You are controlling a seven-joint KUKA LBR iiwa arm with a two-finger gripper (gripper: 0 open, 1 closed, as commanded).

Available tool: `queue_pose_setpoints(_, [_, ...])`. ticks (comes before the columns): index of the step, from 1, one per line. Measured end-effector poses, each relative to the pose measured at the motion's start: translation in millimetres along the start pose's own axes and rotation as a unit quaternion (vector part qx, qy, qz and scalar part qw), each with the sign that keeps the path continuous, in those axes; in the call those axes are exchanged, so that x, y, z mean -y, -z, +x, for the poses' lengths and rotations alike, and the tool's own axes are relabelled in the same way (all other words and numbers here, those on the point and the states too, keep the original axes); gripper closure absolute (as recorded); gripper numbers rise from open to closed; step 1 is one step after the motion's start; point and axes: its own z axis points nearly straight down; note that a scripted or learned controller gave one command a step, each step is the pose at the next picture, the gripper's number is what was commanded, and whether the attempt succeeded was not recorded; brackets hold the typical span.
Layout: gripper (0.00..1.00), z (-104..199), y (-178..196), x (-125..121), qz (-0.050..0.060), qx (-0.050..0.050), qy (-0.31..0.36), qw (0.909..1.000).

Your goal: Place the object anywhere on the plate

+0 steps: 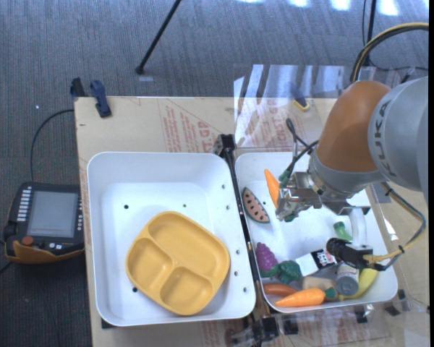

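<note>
A yellow plate (177, 261) with three compartments lies in the left bin (105, 194), with nothing on it. My gripper (286, 210) hangs low over the right bin (315, 230), near its back left part. An orange carrot (273, 186) lies just to the gripper's left, and a watermelon slice (256, 206) sits a little further left by the bin wall. Something small and green shows right at the gripper's tip; I cannot tell what it is or whether it is held.
Along the right bin's front lie purple grapes (266, 255), broccoli (289, 271), a red pepper (278, 289), a second carrot (304, 298), a can (346, 285) and a banana (367, 276). A green item (342, 230) sits at the right. A teach pendant (47, 221) rests left of the bench.
</note>
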Motion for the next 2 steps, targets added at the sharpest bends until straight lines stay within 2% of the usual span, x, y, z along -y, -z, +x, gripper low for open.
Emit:
queue_pose_setpoints(1, [0.00,-0.3,0.0,0.0,0.000,0.000,0.000,1.0000])
queue_pose_setpoints(2, [0.00,-0.3,0.0,0.0,0.000,0.000,0.000,1.0000])
